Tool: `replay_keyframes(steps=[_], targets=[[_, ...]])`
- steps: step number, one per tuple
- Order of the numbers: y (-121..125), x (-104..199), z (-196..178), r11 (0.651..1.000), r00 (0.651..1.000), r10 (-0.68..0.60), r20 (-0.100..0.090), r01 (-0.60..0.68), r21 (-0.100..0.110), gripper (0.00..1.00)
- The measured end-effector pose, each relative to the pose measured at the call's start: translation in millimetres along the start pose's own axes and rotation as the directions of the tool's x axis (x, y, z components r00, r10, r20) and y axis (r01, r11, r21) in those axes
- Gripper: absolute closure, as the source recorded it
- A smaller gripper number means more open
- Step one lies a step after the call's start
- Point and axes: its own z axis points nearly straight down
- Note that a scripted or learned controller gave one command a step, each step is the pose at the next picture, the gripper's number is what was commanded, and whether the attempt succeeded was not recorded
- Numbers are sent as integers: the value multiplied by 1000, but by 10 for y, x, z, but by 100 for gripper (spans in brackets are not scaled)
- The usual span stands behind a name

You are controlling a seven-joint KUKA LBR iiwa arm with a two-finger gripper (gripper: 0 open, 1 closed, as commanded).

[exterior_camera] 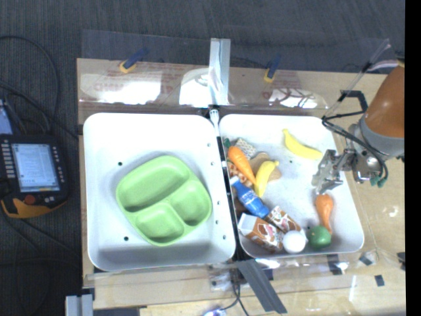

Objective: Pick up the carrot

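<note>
Here, gripper [324, 176]: low over the right bin [342, 242], fingers pointing down; whether spread or pressed together cannot be told.
Carrot [324, 211]: on the bin floor just below the fingertips, beside a green ball [320, 236].
Left bin [99, 176]: holds a green divided plate [164, 198].

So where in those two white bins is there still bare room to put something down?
Left white bin: bare floor rings the green divided plate, widest along its top and left. Right white bin: a bare patch lies in the middle, between the yellow bananas above, the blue bottle and the orange carrot. Its left side and bottom edge are crowded.
</note>
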Motion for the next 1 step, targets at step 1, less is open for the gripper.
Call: replay_keyframes(steps=[1], targets=[[-50, -121, -759, 998, 998, -62, 9, 62, 5, 100]])
